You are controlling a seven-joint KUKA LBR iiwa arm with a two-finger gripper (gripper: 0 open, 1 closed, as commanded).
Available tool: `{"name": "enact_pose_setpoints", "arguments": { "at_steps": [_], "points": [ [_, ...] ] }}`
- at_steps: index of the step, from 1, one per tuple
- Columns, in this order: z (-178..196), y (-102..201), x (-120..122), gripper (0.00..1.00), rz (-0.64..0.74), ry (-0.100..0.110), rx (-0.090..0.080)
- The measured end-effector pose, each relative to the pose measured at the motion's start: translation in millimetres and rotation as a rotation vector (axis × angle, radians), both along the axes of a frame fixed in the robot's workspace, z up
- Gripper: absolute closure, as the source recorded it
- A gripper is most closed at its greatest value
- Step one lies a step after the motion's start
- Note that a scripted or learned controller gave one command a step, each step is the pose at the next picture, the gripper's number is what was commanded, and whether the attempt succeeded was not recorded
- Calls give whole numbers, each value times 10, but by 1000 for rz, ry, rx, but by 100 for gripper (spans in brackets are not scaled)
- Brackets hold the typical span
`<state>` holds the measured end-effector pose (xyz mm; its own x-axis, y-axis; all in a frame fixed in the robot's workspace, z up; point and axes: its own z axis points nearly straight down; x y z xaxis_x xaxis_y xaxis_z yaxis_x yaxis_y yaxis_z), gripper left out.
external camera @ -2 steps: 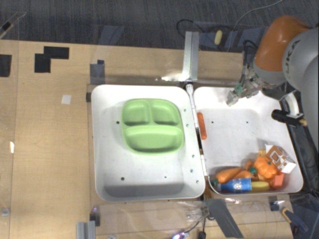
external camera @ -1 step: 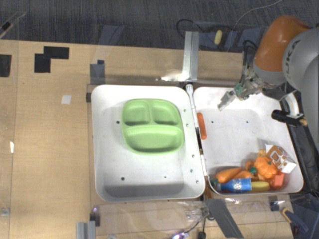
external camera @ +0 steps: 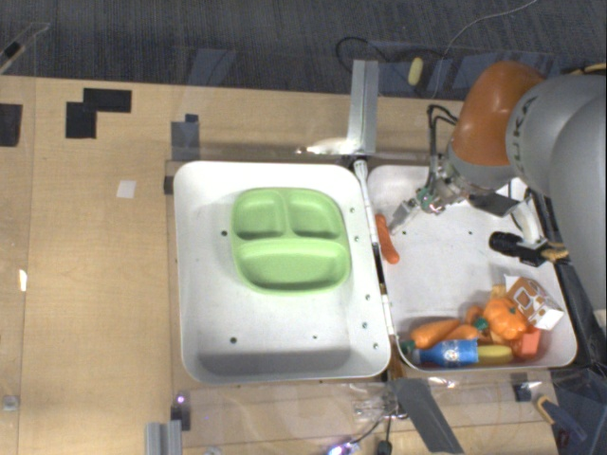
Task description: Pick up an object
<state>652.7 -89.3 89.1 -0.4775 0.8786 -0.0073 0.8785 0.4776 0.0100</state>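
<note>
My gripper [external camera: 410, 209] hangs over the back left part of the right bin [external camera: 446, 282], pointing down and to the left. Just below and left of its tip, a thin orange carrot-like stick [external camera: 385, 239] lies along that bin's left wall, apart from the gripper. Several small things are piled in the bin's front right corner: an orange carrot [external camera: 434, 331], a blue can [external camera: 450, 353], a yellow piece [external camera: 493, 353], orange toys [external camera: 503, 321] and a white and orange box [external camera: 527, 300]. Nothing shows in the gripper.
The left bin [external camera: 204, 330] holds a green divided plate [external camera: 288, 238] toward its back. A metal post [external camera: 362, 107] stands behind the wall between the two bins. The grey arm [external camera: 560, 131] with its orange band covers the back right of the right bin.
</note>
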Motion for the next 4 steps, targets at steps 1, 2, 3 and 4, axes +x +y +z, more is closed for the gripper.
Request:
{"name": "enact_pose_setpoints", "arguments": {
  "at_steps": [1, 2, 3, 4],
  "points": [
    [-5, -7, -4, 0, -243, 2, 4],
    [-5, -7, -4, 0, -242, 2, 4],
    [979, 635, -370, 0, -268, 4, 5],
    [1391, 129, -219, 0, -304, 5, 4]
  ]
}}
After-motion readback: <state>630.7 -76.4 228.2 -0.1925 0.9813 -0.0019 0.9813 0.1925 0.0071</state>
